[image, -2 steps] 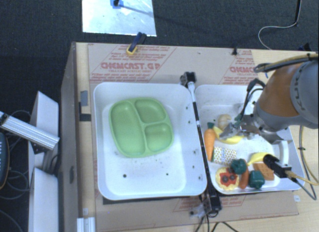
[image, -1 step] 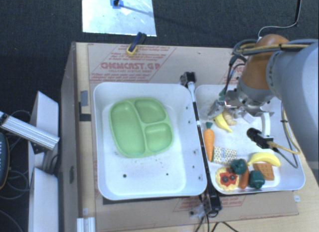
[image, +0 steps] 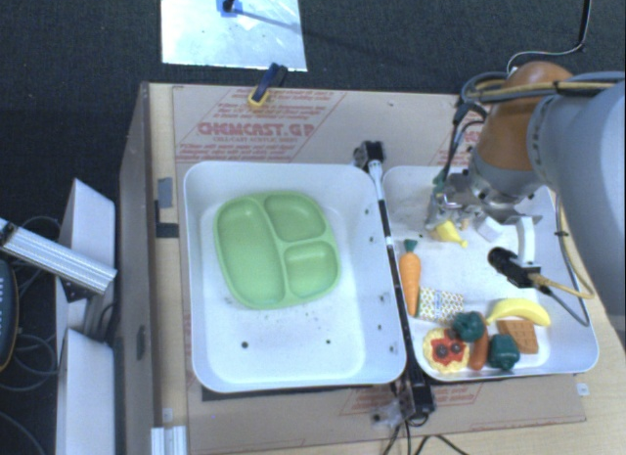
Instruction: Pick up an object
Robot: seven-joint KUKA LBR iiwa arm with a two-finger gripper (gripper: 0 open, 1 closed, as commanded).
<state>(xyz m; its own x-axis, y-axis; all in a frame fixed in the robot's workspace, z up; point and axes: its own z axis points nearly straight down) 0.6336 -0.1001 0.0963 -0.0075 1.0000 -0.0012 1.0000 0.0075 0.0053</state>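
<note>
While the pincer (image: 452,216) hangs low over the right bin (image: 577,345), a small yellow piece (image: 449,233) lies right under its tip; whether it is gripped cannot be told. Just below and left of the pincer lies a carrot (image: 410,277), beside the bins' shared wall. Farther below sit a banana (image: 517,310), 2 dark green vegetables (image: 469,326), a cracker (image: 518,336) and a pizza slice (image: 445,349). Well to its left, the left bin (image: 205,345) holds a green tray (image: 276,248) on the counter (image: 156,277).
</note>
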